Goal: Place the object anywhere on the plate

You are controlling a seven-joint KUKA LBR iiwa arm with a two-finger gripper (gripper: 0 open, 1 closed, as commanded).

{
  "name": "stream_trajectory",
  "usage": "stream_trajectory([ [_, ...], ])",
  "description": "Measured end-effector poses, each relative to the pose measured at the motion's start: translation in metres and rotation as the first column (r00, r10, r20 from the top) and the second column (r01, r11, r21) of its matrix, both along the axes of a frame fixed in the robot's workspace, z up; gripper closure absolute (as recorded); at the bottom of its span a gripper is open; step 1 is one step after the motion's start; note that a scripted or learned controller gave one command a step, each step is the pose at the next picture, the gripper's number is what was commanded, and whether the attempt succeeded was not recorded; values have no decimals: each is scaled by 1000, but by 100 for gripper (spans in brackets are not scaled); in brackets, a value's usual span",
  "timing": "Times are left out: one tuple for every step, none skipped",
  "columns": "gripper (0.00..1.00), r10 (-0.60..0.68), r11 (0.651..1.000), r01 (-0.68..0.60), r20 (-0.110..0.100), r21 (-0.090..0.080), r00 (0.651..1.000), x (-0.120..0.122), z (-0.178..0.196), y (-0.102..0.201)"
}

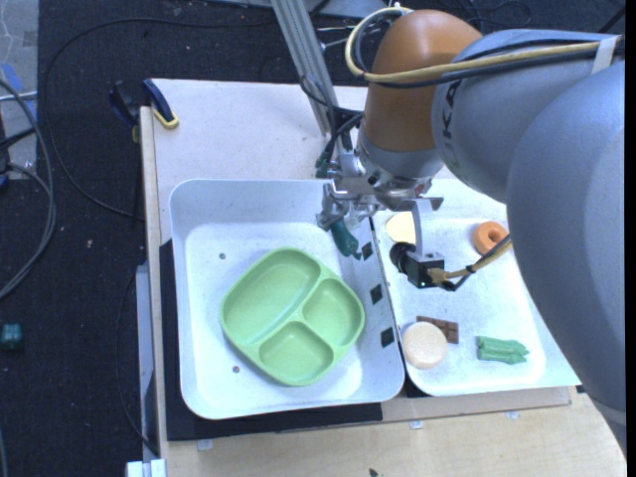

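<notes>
A grey KUKA arm with an orange band reaches in over two white bins on the tabletop (pixel 248 117), its pincer (pixel 343 229) poised above the seam between them, at the upper right edge of the left bin (pixel 189 266). A small teal-green piece (pixel 345 237) hangs at the pincer's tip, seemingly clamped between its fingers, though the wrist crowds the spot and the grip cannot be confirmed outright. The green three-compartment plate (pixel 290 314) lies in the left bin, just below and left of the pincer, tilted diagonally. In the right bin (pixel 537 366) rest an orange ring (pixel 490 236), a pale yellow disc (pixel 401 229), a round cream piece (pixel 424 345) touching a brown block (pixel 440 328), and a green toy (pixel 501 350).

If the piece is indeed held, the carry looks nearly complete. Done well, the next move would bring the pincer down and left until it sits squarely over a compartment, not the rim, then lower close before letting go, so the piece does not bounce off the plate.
</notes>
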State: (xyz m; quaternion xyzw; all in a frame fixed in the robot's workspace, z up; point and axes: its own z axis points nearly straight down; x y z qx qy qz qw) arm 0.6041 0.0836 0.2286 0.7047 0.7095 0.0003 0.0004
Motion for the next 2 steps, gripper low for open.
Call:
stream_trajectory([
  [100,1,1000,-1,3,2,1000,9,13,51],
  [0,-3,1000,3,0,0,1000,9,12,48],
])
